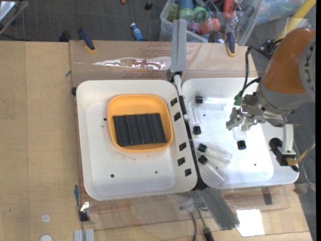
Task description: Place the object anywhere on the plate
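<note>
An orange plate [116, 108] sits in the left bin [95, 154]. A black ridged slab [139, 129] lies flat on it and covers most of its middle. My gripper [241, 121] hangs low over the middle of the right bin [261, 172], pointing left. A small black cap [241, 144] lies on the bin floor just below the gripper. Several clear tubes with black caps lie in that bin: one near the back [211, 102], one along the divider [192, 118], and two at the front left [218, 155].
The divider between the bins [182, 129] carries black clips. A cardboard sheet [125, 54] lies behind the bins, and a clear tub of toys [210, 6] stands beyond it. The arm's orange band [291, 59] looms over the right bin's back corner.
</note>
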`<state>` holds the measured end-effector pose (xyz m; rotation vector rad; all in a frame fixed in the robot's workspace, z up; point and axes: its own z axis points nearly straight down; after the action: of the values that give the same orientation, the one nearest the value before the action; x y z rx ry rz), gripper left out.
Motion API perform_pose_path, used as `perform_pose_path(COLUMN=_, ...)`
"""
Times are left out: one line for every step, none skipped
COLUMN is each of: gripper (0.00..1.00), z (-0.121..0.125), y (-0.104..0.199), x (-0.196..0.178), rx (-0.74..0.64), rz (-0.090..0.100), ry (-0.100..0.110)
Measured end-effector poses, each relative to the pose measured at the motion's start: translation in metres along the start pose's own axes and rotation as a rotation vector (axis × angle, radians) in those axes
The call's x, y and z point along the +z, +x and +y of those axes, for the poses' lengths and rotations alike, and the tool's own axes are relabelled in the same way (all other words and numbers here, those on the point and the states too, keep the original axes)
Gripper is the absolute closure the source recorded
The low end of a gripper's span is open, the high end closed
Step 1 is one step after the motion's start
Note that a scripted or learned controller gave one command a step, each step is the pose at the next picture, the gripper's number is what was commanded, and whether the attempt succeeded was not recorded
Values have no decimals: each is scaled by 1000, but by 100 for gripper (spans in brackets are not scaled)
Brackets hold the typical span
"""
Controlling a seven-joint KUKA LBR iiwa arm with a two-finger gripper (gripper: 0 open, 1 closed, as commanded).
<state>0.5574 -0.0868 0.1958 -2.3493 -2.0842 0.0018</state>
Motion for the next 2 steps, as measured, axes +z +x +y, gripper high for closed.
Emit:
perform_pose_path(gripper=100, z=74, y=-31, x=-40, rx=-176, rz=-1, ry=-3)
perform_pose_path(gripper=100, z=114, y=-20, x=-33, rx=-499, rz=-2, ry=-6)
